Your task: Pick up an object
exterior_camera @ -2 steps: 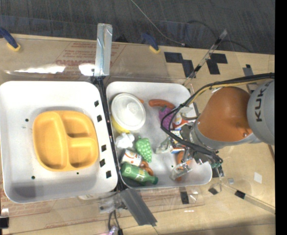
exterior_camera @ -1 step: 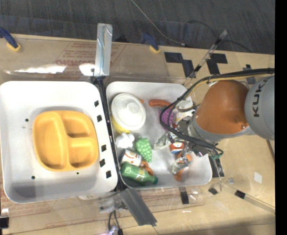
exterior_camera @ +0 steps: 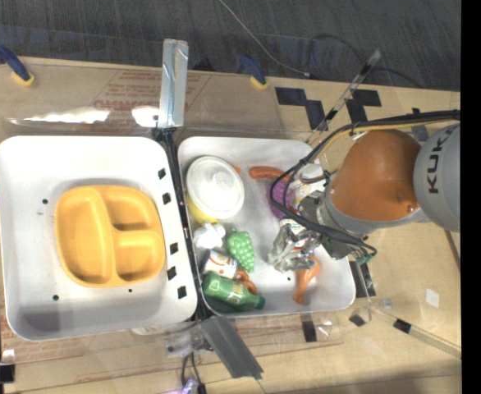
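1. Grey arm with orange band (exterior_camera: 377, 176) reaches into the right white bin (exterior_camera: 331, 300).
2. Metallic two-finger gripper (exterior_camera: 291, 251) sits low, just beside an orange carrot-shaped toy (exterior_camera: 305, 281); grip state: cannot tell.
3. Left white bin (exterior_camera: 19, 220) holds a yellow divided plastic tray (exterior_camera: 109, 235).

I count two white bins (exterior_camera: 11, 220), one yellow divided tray (exterior_camera: 109, 235), one white bowl (exterior_camera: 216, 183) and one green bottle (exterior_camera: 232, 292).
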Controlling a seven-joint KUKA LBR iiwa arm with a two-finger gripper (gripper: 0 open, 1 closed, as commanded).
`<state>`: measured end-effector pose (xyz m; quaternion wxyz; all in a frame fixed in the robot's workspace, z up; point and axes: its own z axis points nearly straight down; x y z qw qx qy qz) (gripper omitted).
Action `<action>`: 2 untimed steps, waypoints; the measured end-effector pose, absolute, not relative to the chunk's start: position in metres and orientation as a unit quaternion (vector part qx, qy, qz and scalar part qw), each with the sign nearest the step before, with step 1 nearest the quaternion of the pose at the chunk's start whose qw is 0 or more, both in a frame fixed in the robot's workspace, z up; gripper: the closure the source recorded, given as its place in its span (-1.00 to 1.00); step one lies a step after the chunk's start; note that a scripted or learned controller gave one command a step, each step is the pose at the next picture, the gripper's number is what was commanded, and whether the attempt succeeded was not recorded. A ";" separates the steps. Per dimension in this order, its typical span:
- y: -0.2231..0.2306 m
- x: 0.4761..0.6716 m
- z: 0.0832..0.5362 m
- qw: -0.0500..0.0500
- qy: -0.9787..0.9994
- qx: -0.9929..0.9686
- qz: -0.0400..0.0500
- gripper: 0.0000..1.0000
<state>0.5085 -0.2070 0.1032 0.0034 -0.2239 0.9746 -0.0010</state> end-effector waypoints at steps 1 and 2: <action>-0.195 0.521 0.228 0.005 0.982 -0.188 -0.003 1.00; -0.182 0.548 0.168 -0.002 0.977 -0.215 0.002 1.00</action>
